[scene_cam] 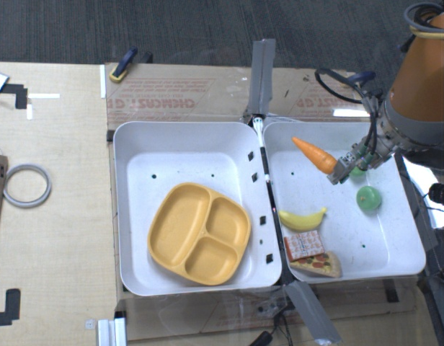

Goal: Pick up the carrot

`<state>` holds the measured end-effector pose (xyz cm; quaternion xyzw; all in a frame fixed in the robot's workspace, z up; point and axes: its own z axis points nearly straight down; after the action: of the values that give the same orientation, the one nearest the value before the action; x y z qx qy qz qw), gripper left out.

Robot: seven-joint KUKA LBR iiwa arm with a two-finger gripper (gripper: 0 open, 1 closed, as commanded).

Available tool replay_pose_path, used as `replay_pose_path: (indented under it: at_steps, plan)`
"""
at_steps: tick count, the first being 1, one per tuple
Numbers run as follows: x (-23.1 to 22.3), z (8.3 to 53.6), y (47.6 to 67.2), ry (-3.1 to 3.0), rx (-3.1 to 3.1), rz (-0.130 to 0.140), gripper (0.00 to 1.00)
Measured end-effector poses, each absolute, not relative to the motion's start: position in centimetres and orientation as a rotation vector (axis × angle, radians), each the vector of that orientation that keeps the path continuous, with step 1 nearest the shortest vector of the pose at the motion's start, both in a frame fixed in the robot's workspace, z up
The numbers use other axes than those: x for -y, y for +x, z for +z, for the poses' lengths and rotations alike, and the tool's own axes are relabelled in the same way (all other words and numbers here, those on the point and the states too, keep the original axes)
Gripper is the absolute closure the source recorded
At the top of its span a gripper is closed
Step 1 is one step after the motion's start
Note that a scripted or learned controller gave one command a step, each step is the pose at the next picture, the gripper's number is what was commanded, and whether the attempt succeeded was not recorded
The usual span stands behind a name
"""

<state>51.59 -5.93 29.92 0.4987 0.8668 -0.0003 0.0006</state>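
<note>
Carrot [315, 155] lying in right bin [395, 265], upper left part, thick end touching gripper [342, 173]; cannot tell finger state. Same bin: banana [303, 218], green ball [368, 198], pizza slice [313, 254]. Left bin [135, 150]: yellow divided plate [200, 233].

orange carrot [315, 155]; yellow banana [303, 218]; green ball [368, 198]; mustard-yellow divided plate [200, 233]; white bins [128, 215]; red-and-white packet [305, 245]; grey tape ring [25, 185].
</note>
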Motion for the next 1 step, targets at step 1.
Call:
replay_pose_path:
  at_steps: [1]
  plan:
    - [1.42, 30.88, 47.83, 1.522, -2.750, -0.002, 1.00]
